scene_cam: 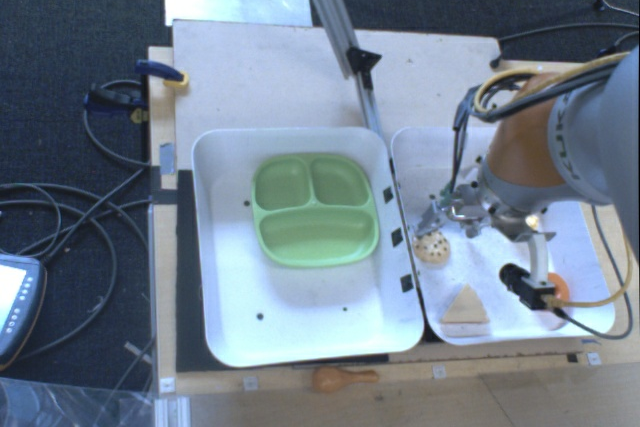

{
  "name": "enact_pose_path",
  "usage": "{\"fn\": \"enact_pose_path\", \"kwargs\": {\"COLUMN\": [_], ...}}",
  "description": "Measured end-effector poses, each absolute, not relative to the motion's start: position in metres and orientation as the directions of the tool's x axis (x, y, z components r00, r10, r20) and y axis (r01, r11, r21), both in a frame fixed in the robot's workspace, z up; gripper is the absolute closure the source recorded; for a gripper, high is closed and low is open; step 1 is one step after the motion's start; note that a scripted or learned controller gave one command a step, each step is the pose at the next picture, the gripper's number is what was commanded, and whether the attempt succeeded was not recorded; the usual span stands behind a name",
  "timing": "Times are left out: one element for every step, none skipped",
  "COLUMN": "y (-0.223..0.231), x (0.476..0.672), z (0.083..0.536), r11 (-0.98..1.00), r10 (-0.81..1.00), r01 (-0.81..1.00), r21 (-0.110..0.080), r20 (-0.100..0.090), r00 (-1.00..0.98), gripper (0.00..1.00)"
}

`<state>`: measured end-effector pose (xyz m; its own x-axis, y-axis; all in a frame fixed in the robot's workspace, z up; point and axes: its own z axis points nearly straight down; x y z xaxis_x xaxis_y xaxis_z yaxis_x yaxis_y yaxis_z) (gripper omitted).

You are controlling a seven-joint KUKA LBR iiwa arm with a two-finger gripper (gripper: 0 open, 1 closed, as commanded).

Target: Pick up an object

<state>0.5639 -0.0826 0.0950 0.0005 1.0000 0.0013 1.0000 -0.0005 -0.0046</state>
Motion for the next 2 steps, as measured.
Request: {"fn": "enact_pose_path", "kwargs": {"y": [-0.082, -0.082], "x": [0.566, 0.567], "z": [0.093, 0.104], "r11": [0.000, 0.000], "r10": [1.000, 1.000], "r01": [1.000, 1.000], "r21": [0.003, 0.007], "r20": [0.002, 0.002], "r00": [0.000, 0.000], "gripper": [0.00, 1.00]}}
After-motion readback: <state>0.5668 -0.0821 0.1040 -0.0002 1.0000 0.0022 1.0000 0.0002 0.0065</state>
